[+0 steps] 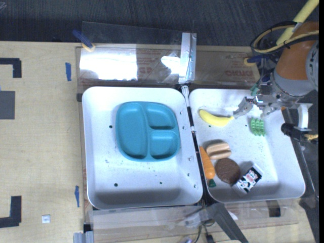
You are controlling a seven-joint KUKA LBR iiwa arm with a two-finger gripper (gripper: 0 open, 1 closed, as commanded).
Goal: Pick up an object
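Black-and-white carton (249,179) is sitting at the right bin's (288,186) near edge; the gripper (248,108) is hovering beside the banana (215,118), fingers spread, grasping nothing, wrist partly blurred.

Wooden surface (35,151) spans the frame; two white bins lie on it: left bin (96,186) centre, right bin (288,178) right.

Two white bins (96,151) are sitting side by side. One blue tray (148,130) is lying in the left; six small objects, one banana (214,117) among them, are lying in the right.
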